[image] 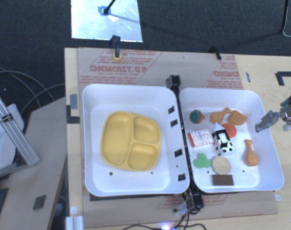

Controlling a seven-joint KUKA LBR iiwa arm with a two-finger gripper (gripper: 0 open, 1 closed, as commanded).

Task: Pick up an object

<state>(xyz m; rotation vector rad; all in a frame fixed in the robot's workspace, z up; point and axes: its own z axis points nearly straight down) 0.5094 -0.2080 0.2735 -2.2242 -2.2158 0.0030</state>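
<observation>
At the right edge of the frame, the gripper (269,121) hangs over the right bin's (267,176) outer rim; whether its jaws are spread or pressed together cannot be told from this angle, and nothing shows between them.

The objects to pick lie clustered at the centre of the right bin, and that crowding is the likely hazard: the black-and-white cow toy (223,141) touches an orange-red piece (229,131) and sits just beside a printed red-and-white box (199,138), so a descent there may nudge neighbours or close on two at once. The orange drumstick (251,154) lies apart, an easier target.

Count: two bins; one yellow divided tray (130,141) in the left bin (95,176); roughly ten small items in the right bin.
</observation>
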